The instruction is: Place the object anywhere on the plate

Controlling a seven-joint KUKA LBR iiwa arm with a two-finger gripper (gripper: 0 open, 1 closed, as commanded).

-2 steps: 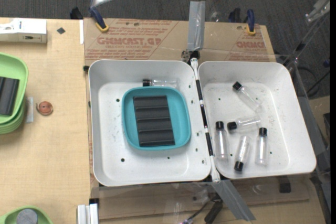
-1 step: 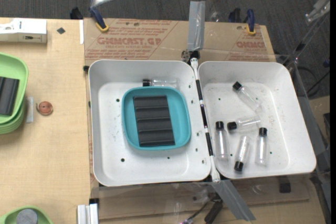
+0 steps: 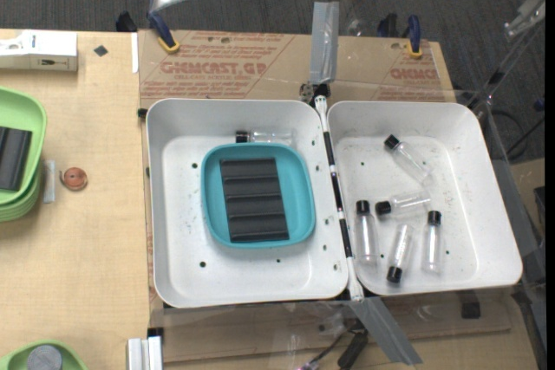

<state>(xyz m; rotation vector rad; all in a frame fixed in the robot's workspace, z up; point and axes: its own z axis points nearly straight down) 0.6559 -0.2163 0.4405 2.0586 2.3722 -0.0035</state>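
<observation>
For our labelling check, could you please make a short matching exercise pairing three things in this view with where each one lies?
Things:
1. teal plate
2. lone vial
3. group of vials

Places:
A. in the right bin
B. in the middle of the left bin
C. in the left bin, just beyond the plate's far edge

Pairs: 1-B, 2-C, 3-A

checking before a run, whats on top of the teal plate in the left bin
A black ribbed block lies on the teal plate, covering its middle, so the surface beneath is hidden. A clear vial lies behind the plate.
</observation>
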